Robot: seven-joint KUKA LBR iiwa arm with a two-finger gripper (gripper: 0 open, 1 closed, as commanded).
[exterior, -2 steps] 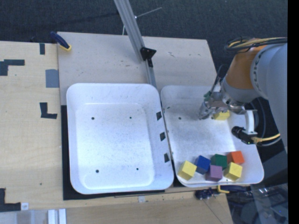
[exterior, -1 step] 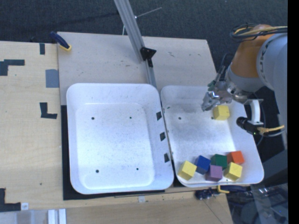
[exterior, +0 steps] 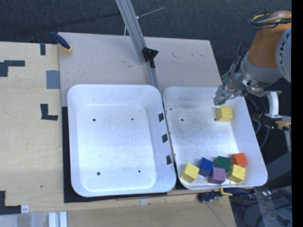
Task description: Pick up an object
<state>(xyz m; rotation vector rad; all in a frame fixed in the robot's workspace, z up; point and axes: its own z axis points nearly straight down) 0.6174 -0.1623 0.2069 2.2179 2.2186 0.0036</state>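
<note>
Arm reaches in from the right; gripper [exterior: 221, 98] sits over the far part of the right bin [exterior: 189, 126]. Cannot tell how the jaws stand. Yellow block [exterior: 224, 114] lies just below the gripper tip on the bin floor, apart from the others. Near corner holds a cluster: yellow cube [exterior: 190, 172], blue cube [exterior: 205, 166], green cube [exterior: 221, 162], purple cube [exterior: 218, 174], orange cube [exterior: 239, 159], second yellow cube [exterior: 236, 173]. Left bin [exterior: 113, 136] alongside. Slanted metal rail [exterior: 135, 27] crosses the bench behind.

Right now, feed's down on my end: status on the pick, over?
Gripper low in right bin, just above lone yellow cube. Cube on bin floor, not held. Other cubes clustered at near edge, clear of it.
</note>
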